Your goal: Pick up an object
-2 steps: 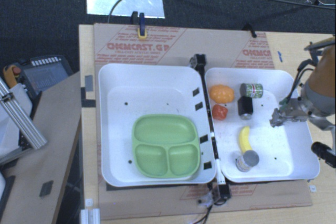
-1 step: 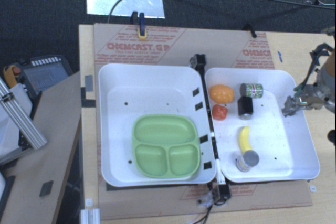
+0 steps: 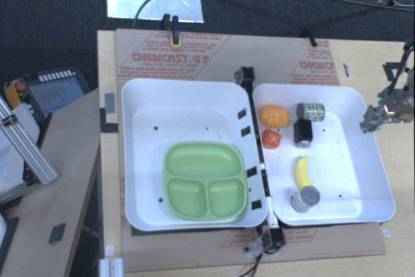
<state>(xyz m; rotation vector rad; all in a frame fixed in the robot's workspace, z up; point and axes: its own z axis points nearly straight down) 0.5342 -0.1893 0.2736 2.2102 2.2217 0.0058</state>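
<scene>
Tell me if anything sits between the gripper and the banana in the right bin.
Nothing visible does. The gripper sits at the right bin's right rim, and bare white floor lies between it and the banana. The black can and green can sit further back, and the grey-capped object nearer the front.

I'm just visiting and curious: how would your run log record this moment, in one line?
phase: approach | gripper: at right bin edge | holding: nothing seen | nearest: can

Probably a robotics lab: a teach pendant [image 3: 55, 95], cabled bench [image 3: 78, 139] and two white bins [image 3: 188, 100].
</scene>
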